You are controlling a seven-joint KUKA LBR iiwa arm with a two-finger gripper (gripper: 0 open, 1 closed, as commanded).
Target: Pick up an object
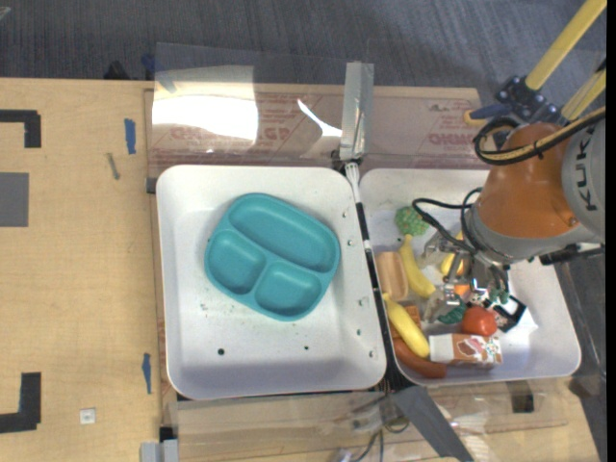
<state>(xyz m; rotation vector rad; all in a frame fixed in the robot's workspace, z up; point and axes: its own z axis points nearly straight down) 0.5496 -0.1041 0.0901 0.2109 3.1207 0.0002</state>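
Observation:
The right bin (553, 340) holds a pile of toy food. A green broccoli piece (411, 220) lies at the back left. Two yellow bananas (416, 269) (407, 327) lie beside a tan bread slice (391, 273). A red tomato (478, 320) sits above a white carton (466, 348), and a red sausage (421, 364) lies along the front. My gripper (460, 285) hangs low over the middle of this pile, under the orange wrist band (520, 189). Cables and the wrist hide its fingertips.
The left bin (188, 349) carries a teal divided plate (273, 255) near its middle. A metal divider post (354, 109) stands between the bins at the back. Yellow bars (568, 32) cross the top right corner.

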